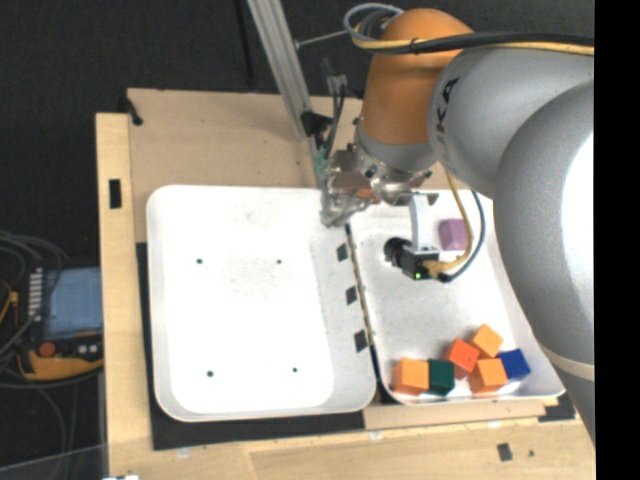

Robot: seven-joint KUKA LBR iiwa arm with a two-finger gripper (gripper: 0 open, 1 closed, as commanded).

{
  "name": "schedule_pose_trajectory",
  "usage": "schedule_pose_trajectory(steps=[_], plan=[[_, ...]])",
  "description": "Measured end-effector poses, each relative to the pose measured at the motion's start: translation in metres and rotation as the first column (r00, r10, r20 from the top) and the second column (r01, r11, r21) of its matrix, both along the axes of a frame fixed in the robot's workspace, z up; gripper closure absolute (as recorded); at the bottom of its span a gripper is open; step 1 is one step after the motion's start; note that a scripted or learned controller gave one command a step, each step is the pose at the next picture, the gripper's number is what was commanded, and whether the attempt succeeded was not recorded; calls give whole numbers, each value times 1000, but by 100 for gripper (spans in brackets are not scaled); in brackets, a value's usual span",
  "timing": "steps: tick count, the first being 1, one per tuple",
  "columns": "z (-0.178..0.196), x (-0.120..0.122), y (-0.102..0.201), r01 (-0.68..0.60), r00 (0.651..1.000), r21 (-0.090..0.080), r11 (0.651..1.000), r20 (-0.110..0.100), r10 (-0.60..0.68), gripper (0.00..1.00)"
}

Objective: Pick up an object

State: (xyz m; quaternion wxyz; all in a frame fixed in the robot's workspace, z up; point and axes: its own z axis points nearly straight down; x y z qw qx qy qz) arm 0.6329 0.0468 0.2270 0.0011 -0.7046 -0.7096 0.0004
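Several small blocks lie in the right bin (430, 313). A purple block (453, 233) sits near its far edge, just right of the arm's wrist. Clustered at the near edge are an orange block (410, 374), a green block (441, 375), an orange block (464, 353), an orange block (487, 339), another orange block (489, 373) and a blue block (514, 363). My gripper (338, 208) hangs below the orange band over the far end of the divide between the two bins. I see no block between its fingers.
The left bin (245, 298) lies beside the right one on the wooden bench (200, 128). A slanted metal rail (280, 53) rises behind the gripper. The big grey arm covers the right side. Cables and a blue box (70, 303) sit off the bench at left.
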Motion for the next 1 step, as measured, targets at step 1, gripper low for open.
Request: schedule_pose_trajectory(steps=[1], plan=[[-5, -18, 53, 0, 1000, 0, 1000, -1, 0, 100]])
